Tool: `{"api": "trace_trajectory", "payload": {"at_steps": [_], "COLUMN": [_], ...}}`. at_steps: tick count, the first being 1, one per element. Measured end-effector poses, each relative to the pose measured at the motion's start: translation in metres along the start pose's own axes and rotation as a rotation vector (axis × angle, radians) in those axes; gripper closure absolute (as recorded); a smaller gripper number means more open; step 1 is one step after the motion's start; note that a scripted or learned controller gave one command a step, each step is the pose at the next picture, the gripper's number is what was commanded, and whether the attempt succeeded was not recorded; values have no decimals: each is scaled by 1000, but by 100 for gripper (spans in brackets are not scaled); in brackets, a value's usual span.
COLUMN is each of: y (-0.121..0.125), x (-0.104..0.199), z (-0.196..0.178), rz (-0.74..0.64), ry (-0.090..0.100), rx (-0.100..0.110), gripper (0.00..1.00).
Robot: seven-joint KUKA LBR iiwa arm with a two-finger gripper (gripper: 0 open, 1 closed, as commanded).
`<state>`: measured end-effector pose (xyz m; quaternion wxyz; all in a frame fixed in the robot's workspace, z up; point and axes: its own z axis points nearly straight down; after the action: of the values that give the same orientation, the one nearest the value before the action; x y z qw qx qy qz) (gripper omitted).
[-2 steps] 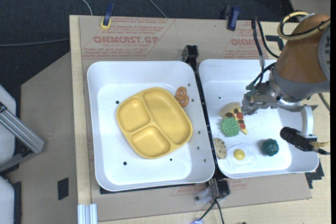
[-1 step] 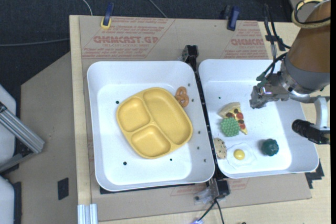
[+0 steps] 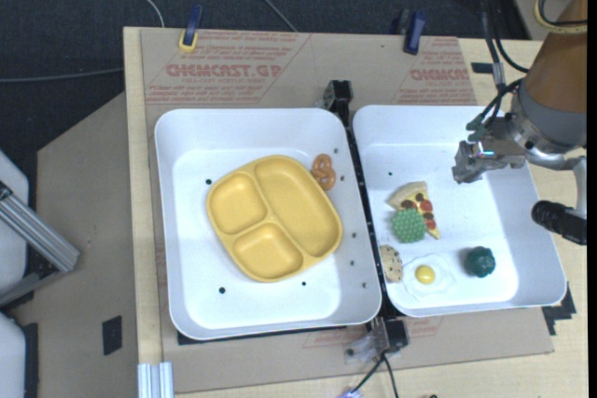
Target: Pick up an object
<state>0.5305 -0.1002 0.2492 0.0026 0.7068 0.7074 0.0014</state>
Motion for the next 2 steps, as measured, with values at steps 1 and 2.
{"api": "trace_trajectory", "payload": {"at_steps": [1, 2], "y": [22, 41], "x": [47, 96], "z": [-4, -5], "rz": [-5, -5], "ry": [2, 2], "rx": [2, 2], "gripper": [100, 100]}}
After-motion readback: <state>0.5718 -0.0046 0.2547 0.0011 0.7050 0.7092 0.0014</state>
